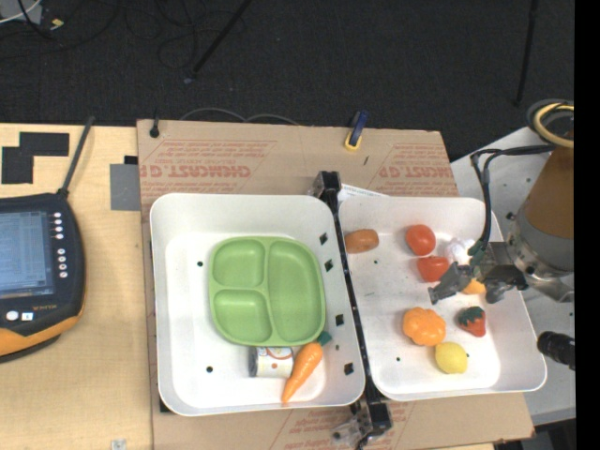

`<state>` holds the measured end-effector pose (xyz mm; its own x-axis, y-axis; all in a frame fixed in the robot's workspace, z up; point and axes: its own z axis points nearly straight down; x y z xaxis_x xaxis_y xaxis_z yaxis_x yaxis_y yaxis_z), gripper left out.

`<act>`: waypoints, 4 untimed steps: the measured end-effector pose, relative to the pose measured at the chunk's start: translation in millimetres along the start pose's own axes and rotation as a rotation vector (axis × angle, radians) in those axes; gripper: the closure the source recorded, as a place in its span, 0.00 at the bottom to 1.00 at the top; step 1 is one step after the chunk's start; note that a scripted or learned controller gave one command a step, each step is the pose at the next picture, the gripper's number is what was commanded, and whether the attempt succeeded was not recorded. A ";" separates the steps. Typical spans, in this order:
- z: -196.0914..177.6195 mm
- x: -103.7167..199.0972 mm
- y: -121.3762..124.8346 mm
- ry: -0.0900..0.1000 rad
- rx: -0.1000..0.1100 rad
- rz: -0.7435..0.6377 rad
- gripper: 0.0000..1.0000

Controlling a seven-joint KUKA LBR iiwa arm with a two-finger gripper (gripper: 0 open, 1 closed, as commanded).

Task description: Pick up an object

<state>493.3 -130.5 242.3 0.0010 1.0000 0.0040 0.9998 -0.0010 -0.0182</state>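
Poised low in the right bin [525,368] among toy produce, the arm's jaws [466,284] gape apart, gripping nothing, ready to seize one.

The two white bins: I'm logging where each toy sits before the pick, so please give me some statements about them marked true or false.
1. The green divided plate lies in the left bin. True.
2. The carrot lies in the right bin. False: it is in the left bin, beside the plate.
3. The lemon lies in the right bin. True.
4. The plate holds a tomato. False: its compartments hold nothing; the tomato is in the right bin.
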 end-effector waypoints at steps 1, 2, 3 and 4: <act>-5.0 -0.3 1.9 -0.002 -0.010 -0.002 0.00; 45.1 9.9 3.9 0.000 -0.005 -0.004 0.00; 94.9 8.6 -3.6 0.000 -0.005 -0.003 0.00; 151.5 10.5 -4.2 0.000 -0.005 -0.003 0.00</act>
<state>486.3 -119.3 91.0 -0.0018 1.0000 0.0045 0.9999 0.0018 -0.0132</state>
